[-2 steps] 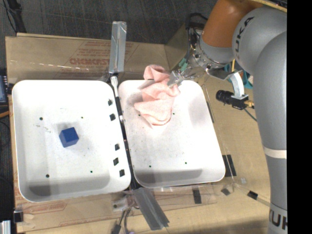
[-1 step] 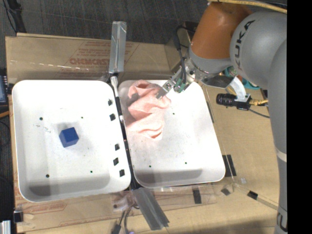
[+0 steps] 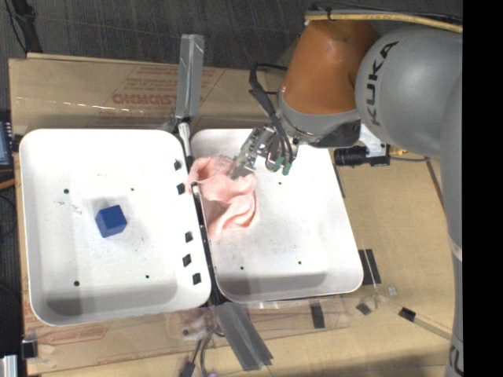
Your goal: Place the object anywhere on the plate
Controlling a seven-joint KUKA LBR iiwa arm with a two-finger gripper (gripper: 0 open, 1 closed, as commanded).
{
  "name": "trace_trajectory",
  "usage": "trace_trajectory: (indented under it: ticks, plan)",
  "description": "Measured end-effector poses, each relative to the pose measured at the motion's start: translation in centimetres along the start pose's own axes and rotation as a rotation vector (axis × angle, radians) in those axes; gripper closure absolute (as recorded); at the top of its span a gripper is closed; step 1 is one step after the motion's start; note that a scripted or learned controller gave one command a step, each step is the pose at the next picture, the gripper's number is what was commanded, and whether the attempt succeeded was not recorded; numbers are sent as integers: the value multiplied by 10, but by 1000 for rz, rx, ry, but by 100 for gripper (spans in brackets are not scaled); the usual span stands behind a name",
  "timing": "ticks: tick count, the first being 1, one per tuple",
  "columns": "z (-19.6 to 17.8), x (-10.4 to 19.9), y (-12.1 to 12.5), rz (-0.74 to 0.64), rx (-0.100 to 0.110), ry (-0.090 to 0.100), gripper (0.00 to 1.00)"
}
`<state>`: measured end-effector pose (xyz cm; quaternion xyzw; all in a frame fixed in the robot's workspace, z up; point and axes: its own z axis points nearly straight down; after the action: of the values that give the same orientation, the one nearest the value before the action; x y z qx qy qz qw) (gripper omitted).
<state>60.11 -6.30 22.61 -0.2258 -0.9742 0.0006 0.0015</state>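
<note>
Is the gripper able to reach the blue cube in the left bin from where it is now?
Probably yes: the blue cube lies alone with open space above. The gripper sits over the pink cloth and must cross the divider.

We see the gripper (image 3: 262,157) at the pink cloth's (image 3: 226,195) top edge in the right bin (image 3: 330,234). A blue cube (image 3: 111,220) sits in the left bin (image 3: 47,171).

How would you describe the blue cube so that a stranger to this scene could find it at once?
Start at the left white bin, the one away from the arm. The blue cube sits alone on its floor, left of centre. It is small, hard-edged and blue, unlike the soft pink cloth in the right bin.
</note>
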Motion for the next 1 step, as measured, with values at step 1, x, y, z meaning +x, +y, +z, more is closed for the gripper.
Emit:
trace_trajectory:
  ticks: [1]
  plan:
    - [-8,44,21,-402,0,-1,100]
